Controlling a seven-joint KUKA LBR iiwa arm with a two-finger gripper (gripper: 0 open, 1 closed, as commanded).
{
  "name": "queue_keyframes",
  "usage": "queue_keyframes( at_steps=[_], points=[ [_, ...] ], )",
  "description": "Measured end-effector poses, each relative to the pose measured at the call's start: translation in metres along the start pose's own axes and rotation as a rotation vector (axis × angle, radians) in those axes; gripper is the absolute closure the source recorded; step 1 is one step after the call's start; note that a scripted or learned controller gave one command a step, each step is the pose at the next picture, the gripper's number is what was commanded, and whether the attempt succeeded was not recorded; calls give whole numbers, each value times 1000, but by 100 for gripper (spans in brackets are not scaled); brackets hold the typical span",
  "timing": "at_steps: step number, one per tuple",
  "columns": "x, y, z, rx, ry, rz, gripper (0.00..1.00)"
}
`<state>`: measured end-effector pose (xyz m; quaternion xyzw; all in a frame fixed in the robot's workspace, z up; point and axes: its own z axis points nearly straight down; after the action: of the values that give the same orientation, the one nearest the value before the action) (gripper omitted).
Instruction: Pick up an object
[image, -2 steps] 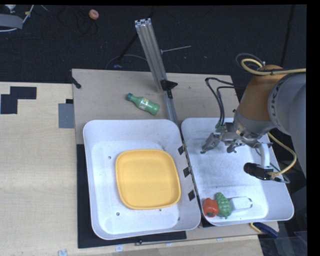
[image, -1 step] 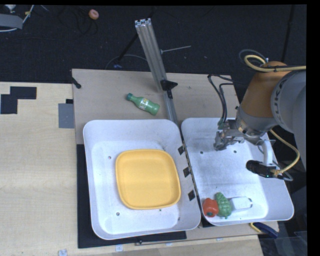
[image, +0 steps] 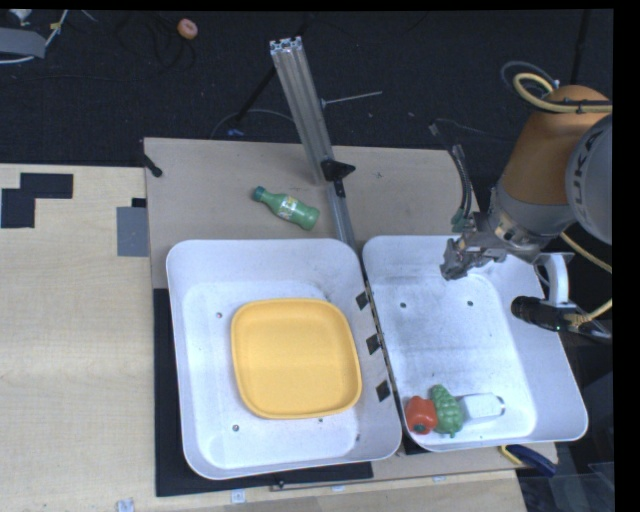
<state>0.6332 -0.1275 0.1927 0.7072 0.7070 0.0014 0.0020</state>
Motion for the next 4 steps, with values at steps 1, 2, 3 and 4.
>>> queue_keyframes(
  at_steps=[1,2,3,4],
  points=[
    [4,-6,-58,0,0,0,100],
    [4,-6,-98,2,0,0,100],
    [52,-1,-78,6,2,-3,100],
    [111,-1,-65,6,2,-4,100]
  ],
)
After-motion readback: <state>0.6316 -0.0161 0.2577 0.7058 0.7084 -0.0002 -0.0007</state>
